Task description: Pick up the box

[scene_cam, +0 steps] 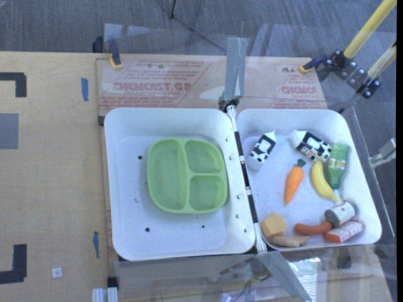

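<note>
Several toy groceries lie in the right bin (359, 143). A small red and white box (345, 232) lies flat at its near right corner, next to a grey can (340, 213). A black-and-white cow-patterned carton (261, 150) stands near the bin's left wall. A second cow-patterned box (313, 146) lies toward the far right, touching a green package (337, 163).
Also in the right bin are a carrot (293, 181), a banana (323, 181), a sausage (313, 228) and a bread piece (274, 224). The left bin (119, 168) holds a green divided plate (187, 175). Yellow-handled clamps (352, 61) sit at the far right.
</note>
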`<state>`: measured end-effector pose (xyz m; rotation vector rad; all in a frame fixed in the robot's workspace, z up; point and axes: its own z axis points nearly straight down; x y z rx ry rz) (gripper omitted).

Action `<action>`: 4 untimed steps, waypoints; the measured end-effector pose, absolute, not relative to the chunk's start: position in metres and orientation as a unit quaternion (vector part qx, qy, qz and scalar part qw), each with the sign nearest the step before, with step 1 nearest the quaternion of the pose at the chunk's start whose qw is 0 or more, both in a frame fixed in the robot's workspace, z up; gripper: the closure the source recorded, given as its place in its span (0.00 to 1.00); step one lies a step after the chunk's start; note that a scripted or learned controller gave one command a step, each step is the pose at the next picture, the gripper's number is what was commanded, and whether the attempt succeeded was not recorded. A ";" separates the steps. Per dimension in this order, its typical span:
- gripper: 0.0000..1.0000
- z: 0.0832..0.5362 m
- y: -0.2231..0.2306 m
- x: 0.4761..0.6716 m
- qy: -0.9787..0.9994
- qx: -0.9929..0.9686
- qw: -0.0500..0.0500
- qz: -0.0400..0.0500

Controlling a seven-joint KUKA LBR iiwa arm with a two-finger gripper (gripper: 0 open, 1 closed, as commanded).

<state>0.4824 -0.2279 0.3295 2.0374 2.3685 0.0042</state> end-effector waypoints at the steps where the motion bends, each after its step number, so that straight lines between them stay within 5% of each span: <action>1: 1.00 0.340 -0.229 0.483 0.758 0.652 0.011 0.002; 2: 1.00 0.369 -0.221 0.480 0.762 0.648 0.002 0.000; 3: 0.00 0.369 -0.221 0.480 0.762 0.648 0.002 0.000; 4: 1.00 0.380 -0.221 0.482 0.762 0.648 0.006 0.001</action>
